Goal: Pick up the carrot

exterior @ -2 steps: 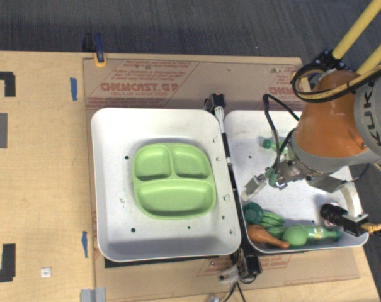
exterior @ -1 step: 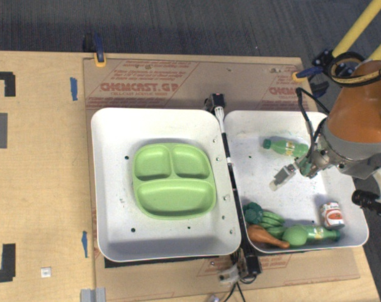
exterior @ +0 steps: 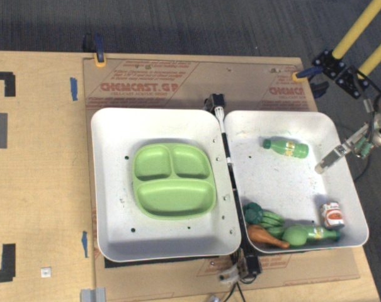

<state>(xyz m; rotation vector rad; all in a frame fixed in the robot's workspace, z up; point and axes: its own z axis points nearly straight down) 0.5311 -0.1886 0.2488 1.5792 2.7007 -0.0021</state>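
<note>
The orange carrot [exterior: 266, 236] lies in the right bin's front left corner, its tip pointing right. A dark green leafy vegetable [exterior: 261, 216] touches it from behind, and a light green bottle [exterior: 305, 234] lies just to its right. My gripper [exterior: 325, 162] hangs over the bin's right side, near the right wall. It is well back and to the right of the carrot, with nothing seen in it.
A green soda bottle [exterior: 286, 146] lies at the back of the right bin [exterior: 284, 181]. A small red and white can [exterior: 332, 215] stands at the front right. The left bin [exterior: 108, 187] holds a green divided plate [exterior: 174, 180]. Yellow poles [exterior: 360, 24] stand at the back right.
</note>
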